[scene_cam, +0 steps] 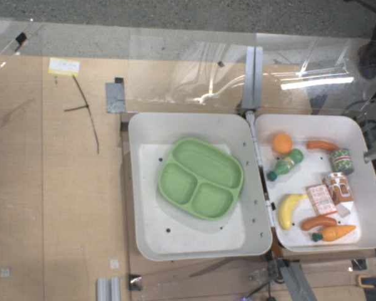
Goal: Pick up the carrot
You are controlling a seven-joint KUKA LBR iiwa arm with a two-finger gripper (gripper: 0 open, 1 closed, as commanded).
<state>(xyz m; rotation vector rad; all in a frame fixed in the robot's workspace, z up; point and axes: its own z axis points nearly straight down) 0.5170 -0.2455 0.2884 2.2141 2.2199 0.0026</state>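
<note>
The carrot (337,232) is orange with a small green stub at its left end. It lies flat near the front edge of the right bin (357,129), pointing right. A reddish sausage (318,222) lies right beside it on its far side, and I cannot tell whether the two touch.
The right bin also holds a banana (289,210), a green bottle (284,165), an orange (282,143), a second sausage (323,146), a green can (342,161) and two small cartons (329,194). In the left bin (144,231) lies a green divided plate (201,179).
</note>
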